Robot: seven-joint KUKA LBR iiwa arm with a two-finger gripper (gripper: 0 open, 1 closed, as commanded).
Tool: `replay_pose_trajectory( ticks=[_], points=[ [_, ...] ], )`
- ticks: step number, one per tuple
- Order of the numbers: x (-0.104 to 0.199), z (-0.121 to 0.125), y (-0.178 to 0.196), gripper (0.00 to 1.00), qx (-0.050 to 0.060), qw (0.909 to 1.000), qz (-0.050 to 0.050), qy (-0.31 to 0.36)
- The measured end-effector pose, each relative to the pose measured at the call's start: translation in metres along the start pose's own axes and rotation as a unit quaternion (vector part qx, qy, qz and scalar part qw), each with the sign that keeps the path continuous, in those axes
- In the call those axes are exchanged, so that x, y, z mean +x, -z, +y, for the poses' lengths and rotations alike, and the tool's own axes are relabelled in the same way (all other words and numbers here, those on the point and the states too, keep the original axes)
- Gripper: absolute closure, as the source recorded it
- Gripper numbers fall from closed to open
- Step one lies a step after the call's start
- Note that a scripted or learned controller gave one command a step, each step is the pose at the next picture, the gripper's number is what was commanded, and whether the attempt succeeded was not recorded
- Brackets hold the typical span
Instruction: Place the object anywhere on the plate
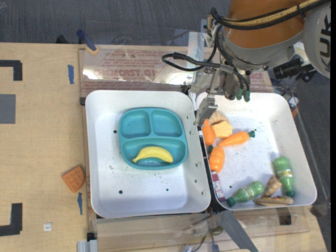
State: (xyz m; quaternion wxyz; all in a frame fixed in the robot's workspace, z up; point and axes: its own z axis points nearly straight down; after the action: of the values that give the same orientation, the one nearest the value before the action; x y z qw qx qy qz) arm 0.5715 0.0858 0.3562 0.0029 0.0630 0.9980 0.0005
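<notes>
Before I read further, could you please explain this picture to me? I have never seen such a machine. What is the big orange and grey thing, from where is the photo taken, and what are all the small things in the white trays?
The big thing is a robot arm, reaching in from the right. At its end is a gripper, a two-finger tool for picking things up. I cannot tell whether it holds anything. The single camera is fixed above the bench and looks down at a slant.

Two white trays sit side by side. The left tray holds a blue plate with three compartments; a toy banana lies in the largest one. The right tray holds toy food: carrots, green bottles and some other pieces. The gripper hangs over this tray's left edge, near the carrots.

A small waffle lies on the bench, left of the trays.
</notes>
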Motion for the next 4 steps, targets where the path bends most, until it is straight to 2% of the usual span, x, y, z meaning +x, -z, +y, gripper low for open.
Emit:
replay_pose_trajectory(
  ticks=[1,2,3,4],
  points=[
    [-0.051,0.021,-0.035,0.0,0.0,0.9998,0.001,0.021],
    [-0.053,0.022,-0.021,1.0,-0.002,0.9998,-0.005,0.021],
    [-0.042,0.056,-0.096,1.0,0.0,0.997,0.004,0.077],
    [-0.083,0.029,-0.202,1.0,0.001,0.9987,0.007,0.05]
  ],
)
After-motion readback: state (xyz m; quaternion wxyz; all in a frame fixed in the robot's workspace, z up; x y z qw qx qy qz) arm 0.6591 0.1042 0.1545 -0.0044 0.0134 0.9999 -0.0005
